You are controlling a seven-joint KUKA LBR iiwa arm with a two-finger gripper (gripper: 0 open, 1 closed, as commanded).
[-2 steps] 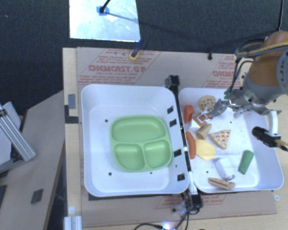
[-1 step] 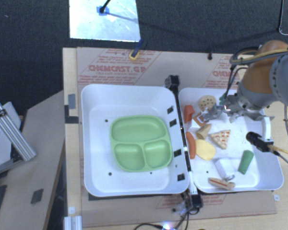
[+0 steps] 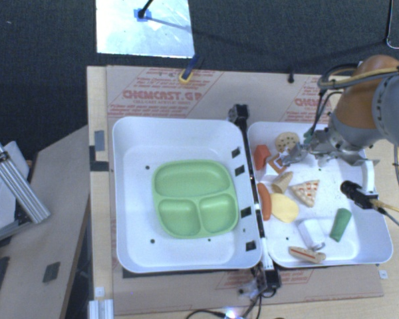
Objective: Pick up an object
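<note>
Here the gripper (image 3: pixel 294 154) hangs low over the far-left part of the right bin (image 3: pixel 379 248); whether its jaws stand apart or together cannot be told, and nothing shows between them. Closest are an orange piece (image 3: pixel 277 161) just under the tips and a red sausage (image 3: pixel 261 155) just beyond it. A round cracker (image 3: pixel 286 140) lies just behind. To do the pick well, I judge it should centre on one item and drop straight, avoiding neighbours. Nearer the camera lie a pizza slice (image 3: pixel 306 192), a yellow piece (image 3: pixel 284 209), a green cylinder (image 3: pixel 340 224), a white cup (image 3: pixel 312 232) and a hot dog (image 3: pixel 306 254). Farthest across, the left bin (image 3: pixel 130 244) holds a green divided plate (image 3: pixel 193 198).
</note>
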